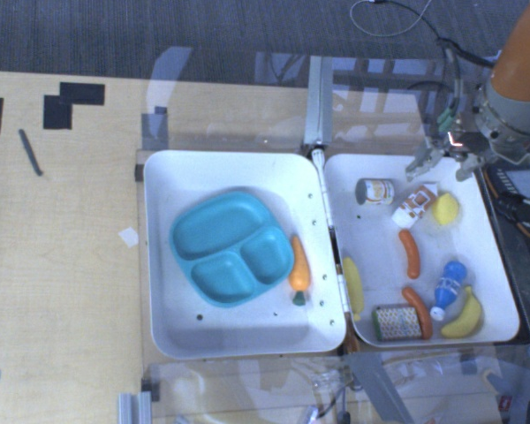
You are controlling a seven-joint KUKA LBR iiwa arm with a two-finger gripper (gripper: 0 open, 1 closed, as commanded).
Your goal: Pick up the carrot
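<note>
the orange tapered carrot (299,266) with a dark green stem end lies in the left white bin (238,341), at mid-frame, touching the right edge of the blue three-compartment plastic plate (230,247). the two-finger gripper (443,162) hangs in the upper right of the frame, over the top edge of the right white bin (499,325), fingers spread apart and grasping nothing, just above a small red-and-white carton (417,203) and a yellow lemon (445,209).

Arm reaches in from the right, orange band up top, gripper (442,159) hanging low with fingers (421,163) spread apart.
</note>
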